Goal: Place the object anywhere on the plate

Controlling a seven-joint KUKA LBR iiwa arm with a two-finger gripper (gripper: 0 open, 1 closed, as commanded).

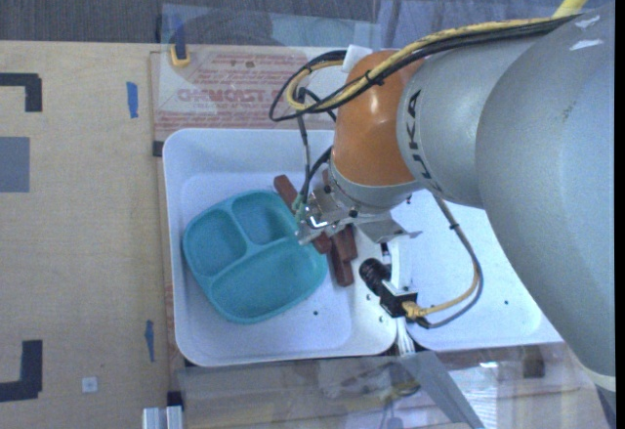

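Note:
A teal divided plate [252, 256] lies in the left white bin [195, 163], tilted toward the lower left. A brown, stick-like object shows just off the plate's right rim, one end [285, 190] above my gripper and another brown stretch [342, 258] below it. Whether these are one piece I cannot tell, since the wrist hides the middle. My gripper [312, 222] hangs at the plate's right rim, right over the brown object. The grey arm and its orange band cover the rest of it.
The right white bin [488, 310] lies mostly under the arm. A black cable connector with a yellow lead [391, 298] hangs near the wall between the bins. Wooden benchtop [78, 222] stretches to the left of the bins.

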